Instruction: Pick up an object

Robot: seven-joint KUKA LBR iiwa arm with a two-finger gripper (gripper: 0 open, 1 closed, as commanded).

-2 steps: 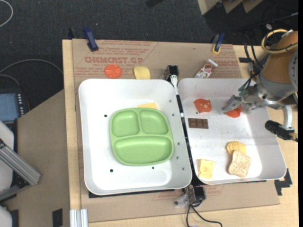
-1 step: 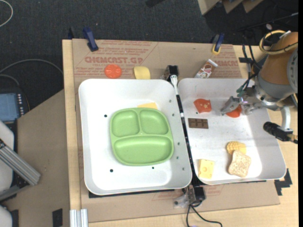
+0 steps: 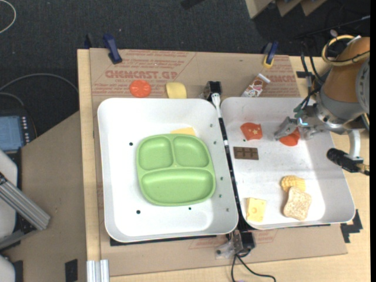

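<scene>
Since the gripper (image 3: 292, 131) sits low with its fingers spread right over the small red piece (image 3: 289, 139), not clamped on it yet, I reckon a slightly off-centre close just nudges it sideways and grabs nothing.

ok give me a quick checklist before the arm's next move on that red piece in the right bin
1. Gripper over the right bin: ok.
2. Gripper lined up with the red piece: ok, it sits right at the fingertips.
3. Red piece actually between the fingers: cannot tell, the gripper body hides the contact.
4. Neighbours clear of the grasp: ok, the other red piece and the chocolate bar lie apart to the left.
5. Green divided plate out of the way: ok, it is in the left bin.
</scene>
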